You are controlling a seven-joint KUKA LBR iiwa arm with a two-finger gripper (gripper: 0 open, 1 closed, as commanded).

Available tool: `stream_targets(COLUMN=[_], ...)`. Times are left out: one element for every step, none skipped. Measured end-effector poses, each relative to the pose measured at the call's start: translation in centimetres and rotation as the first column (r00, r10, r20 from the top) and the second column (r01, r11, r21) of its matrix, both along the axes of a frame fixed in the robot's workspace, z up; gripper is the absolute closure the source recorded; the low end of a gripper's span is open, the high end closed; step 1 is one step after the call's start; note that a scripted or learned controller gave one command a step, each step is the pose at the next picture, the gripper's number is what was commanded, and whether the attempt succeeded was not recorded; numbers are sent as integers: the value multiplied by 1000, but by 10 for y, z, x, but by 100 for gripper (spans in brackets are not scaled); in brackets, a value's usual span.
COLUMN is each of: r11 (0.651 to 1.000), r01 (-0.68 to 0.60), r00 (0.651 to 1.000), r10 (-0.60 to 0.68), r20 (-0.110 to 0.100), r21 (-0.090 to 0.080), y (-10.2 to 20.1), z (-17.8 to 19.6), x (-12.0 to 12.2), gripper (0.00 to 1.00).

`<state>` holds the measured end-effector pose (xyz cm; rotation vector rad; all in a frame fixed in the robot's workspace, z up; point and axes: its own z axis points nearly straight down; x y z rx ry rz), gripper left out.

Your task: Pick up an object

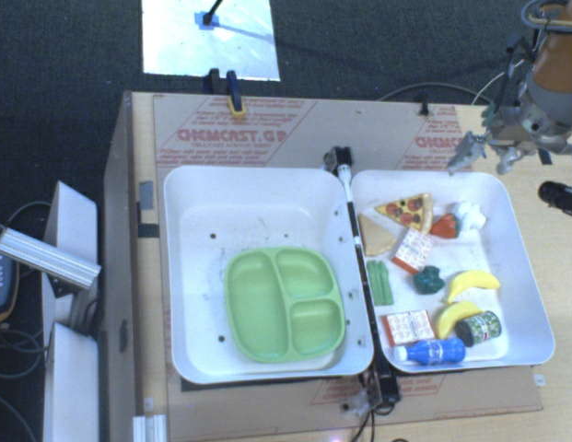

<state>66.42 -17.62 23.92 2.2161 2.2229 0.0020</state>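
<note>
The left shallow white bin (189, 247) holds a light green plastic plate with three compartments (286, 304), lying toward its front right corner. Just beside it, the right shallow white bin (525, 247) carries the small objects: a green bean-like strip (379, 282) by the left wall, a toy pizza slice (407, 211) near the back, a red-and-white printed card (414, 250), a second small red-and-white box (408, 326), a dark green lump (429, 279), a blue bottle with a white label (431, 352) at the front, two yellow bananas (465, 300), and a dark round can (484, 327). The gripper (488, 153) hangs above the bin's back right rim, its two fingers spread apart with nothing between them.
</note>
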Motion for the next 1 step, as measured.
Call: stream_targets(r11=[1000], r01=[2], r00=[1000], r10=[-2], r20=[-4], r21=[2], y=[19], z=[-107], x=[-46], gripper=[0])
